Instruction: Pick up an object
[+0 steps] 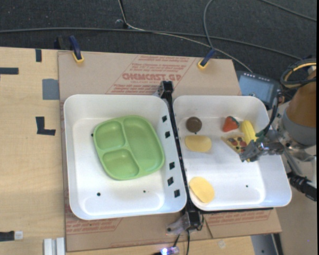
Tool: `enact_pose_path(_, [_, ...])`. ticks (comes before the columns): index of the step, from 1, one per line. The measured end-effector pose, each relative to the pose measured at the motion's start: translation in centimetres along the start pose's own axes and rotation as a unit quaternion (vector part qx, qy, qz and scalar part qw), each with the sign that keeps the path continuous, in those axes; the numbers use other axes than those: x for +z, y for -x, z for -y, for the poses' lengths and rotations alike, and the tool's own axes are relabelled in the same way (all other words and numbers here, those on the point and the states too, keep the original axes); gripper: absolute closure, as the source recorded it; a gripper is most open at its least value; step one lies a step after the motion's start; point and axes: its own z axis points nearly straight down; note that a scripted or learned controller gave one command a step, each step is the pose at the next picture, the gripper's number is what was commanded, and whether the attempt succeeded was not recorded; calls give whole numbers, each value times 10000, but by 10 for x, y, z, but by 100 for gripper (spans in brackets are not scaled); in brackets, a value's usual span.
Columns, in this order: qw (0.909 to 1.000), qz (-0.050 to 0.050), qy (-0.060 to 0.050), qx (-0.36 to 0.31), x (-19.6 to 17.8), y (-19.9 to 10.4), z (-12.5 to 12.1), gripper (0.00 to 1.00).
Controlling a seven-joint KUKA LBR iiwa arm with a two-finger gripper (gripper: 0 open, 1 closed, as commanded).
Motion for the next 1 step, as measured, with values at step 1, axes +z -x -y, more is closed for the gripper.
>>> enact_pose_path(1, [10000, 2, 3, 1, -42, 0, -1, 100])
